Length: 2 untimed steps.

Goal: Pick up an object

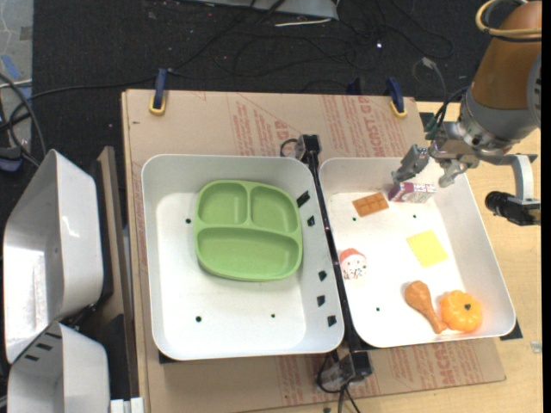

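Hovering open, the claw is seen straddling the small carton, which lies directly below.

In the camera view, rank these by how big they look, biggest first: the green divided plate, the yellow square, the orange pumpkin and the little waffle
1. green divided plate, far the largest.
2. yellow square and orange pumpkin: these look about alike, so I won't rank them.
3. waffle, smallest, though it lies farther from the camera, which may shrink it a little.
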Each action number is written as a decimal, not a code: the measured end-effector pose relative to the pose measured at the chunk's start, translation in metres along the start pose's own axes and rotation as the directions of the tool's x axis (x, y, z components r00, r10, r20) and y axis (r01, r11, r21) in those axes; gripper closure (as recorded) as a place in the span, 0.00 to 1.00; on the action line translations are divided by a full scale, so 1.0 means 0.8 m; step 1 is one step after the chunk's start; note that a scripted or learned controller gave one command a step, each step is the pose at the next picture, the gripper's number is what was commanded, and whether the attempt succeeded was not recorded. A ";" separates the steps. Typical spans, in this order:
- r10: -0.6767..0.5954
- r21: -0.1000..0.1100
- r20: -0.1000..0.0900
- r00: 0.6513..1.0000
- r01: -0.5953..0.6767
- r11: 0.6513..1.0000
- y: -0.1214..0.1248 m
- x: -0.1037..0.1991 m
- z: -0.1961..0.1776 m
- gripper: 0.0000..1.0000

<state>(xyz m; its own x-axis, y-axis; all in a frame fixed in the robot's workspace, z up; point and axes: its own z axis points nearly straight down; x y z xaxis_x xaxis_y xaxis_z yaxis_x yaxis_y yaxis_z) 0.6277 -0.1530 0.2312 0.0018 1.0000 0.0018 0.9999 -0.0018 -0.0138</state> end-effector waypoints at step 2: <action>-0.001 -0.010 0.002 1.000 0.001 1.000 0.006 -0.002 0.068 0.00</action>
<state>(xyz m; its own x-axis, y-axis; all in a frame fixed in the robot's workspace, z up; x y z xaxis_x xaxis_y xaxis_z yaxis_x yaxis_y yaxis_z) 0.6315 -0.1548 0.1771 0.0010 1.0000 0.0000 1.0000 -0.0010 -0.0040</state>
